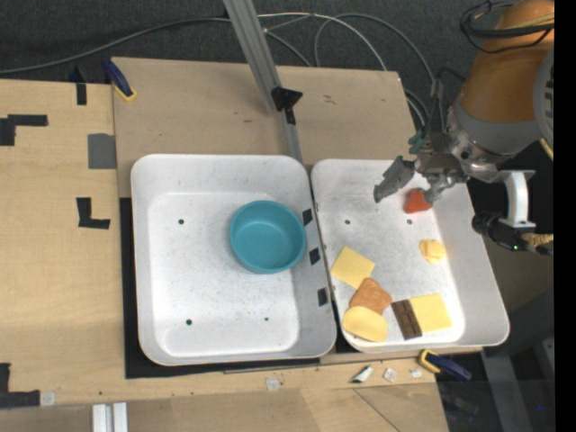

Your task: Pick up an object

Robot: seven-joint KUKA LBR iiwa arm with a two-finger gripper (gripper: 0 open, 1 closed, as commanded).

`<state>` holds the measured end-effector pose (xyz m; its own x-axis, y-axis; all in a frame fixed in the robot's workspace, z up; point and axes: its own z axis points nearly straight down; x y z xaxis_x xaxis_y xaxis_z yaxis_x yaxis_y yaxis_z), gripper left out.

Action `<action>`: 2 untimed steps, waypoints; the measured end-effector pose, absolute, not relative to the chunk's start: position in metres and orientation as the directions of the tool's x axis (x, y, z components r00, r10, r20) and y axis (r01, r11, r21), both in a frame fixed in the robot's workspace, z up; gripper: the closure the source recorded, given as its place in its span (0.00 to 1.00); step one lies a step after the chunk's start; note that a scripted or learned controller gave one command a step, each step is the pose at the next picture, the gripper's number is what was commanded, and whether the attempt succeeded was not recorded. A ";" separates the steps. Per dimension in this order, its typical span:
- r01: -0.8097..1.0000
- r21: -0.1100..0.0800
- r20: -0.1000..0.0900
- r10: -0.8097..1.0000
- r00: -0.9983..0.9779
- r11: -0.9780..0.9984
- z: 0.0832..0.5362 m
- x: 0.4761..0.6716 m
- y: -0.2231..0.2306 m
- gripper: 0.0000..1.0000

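1. My tool (pixel 416 185) hangs over the far part of the right bin (pixel 481 268), reaching in from 3 o'clock. Its two fingers are spread apart with nothing between them; one dark finger (pixel 389 182) points toward 8 o'clock.
2. A small red object (pixel 418 202) lies on the bin floor just at 6 o'clock of my tool, close under the fingers; I cannot tell whether they touch it.
3. Further toward 6 o'clock from the red object, a small yellow lump (pixel 432 250) sits near the bin's right wall.
4. At 7 o'clock from my tool, mid-bin, lies a flat yellow square (pixel 352 266).
5. Just beyond it, toward the near edge, an orange-brown piece (pixel 371 295) rests against a rounded yellow piece (pixel 364 323).
6. Beside those, at their 3 o'clock, a dark brown bar (pixel 405 319) lies touching another yellow block (pixel 431 312).
7. At 9 o'clock from my tool, the left bin (pixel 171 277) holds a blue bowl (pixel 266 235), upright, toward its right side.
8. Both bins rest side by side on the table (pixel 54 241).
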<state>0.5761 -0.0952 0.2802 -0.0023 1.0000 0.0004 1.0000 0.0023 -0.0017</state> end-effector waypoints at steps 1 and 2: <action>1.000 -0.002 0.000 1.000 -0.002 0.002 0.280 0.576 -0.095 0.00; 1.000 -0.007 0.000 1.000 -0.001 0.001 0.221 0.571 -0.087 0.00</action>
